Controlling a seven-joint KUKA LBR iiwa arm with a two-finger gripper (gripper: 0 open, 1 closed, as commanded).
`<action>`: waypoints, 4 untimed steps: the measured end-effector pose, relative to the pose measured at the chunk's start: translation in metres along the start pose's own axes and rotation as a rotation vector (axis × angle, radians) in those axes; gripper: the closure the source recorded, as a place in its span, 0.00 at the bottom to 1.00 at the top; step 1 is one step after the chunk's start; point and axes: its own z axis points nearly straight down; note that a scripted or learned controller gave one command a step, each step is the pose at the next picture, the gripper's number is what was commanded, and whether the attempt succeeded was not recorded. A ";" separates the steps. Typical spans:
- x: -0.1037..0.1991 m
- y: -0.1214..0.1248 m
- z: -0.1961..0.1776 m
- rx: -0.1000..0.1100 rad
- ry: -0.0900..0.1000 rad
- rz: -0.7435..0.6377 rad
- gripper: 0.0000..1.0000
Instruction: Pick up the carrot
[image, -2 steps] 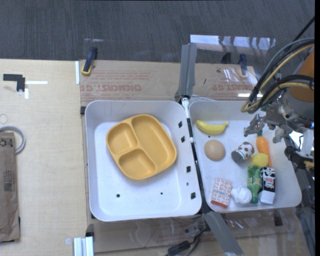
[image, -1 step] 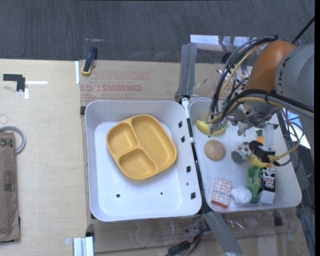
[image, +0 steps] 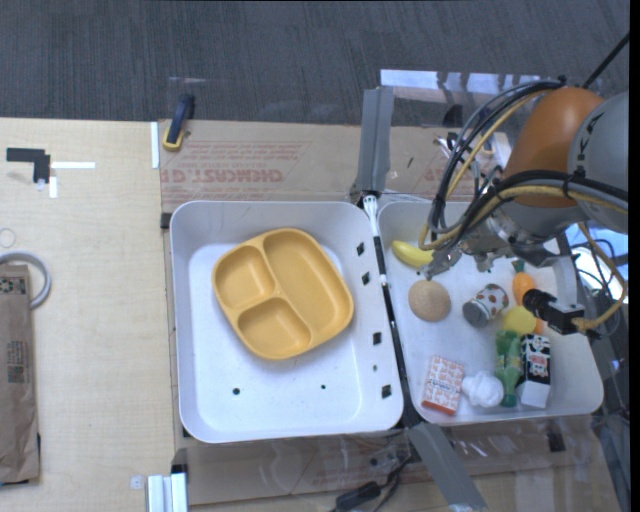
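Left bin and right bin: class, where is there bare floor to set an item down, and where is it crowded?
Left bin: bare floor below the yellow divided plate along the front wall, plus a strip on its left. Right bin: crowded, with banana, brown ball, can, cartons and carrot under the arm; a small gap lies below the ball.

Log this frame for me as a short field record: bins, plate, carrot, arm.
left bin: shallow white tray holding a yellow three-compartment plastic plate
right bin: shallow white tray crowded with small toy foods
carrot: small orange piece near the right bin's far right side, partly behind cables
arm: grey with orange band, over the right bin's far end
carrot held: not visibly
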 end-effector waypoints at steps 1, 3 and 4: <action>-0.050 0.013 -0.005 -0.003 -0.002 -0.295 0.00; -0.009 0.016 -0.079 -0.003 -0.001 -0.340 1.00; 0.041 0.064 -0.099 -0.003 -0.002 -0.427 1.00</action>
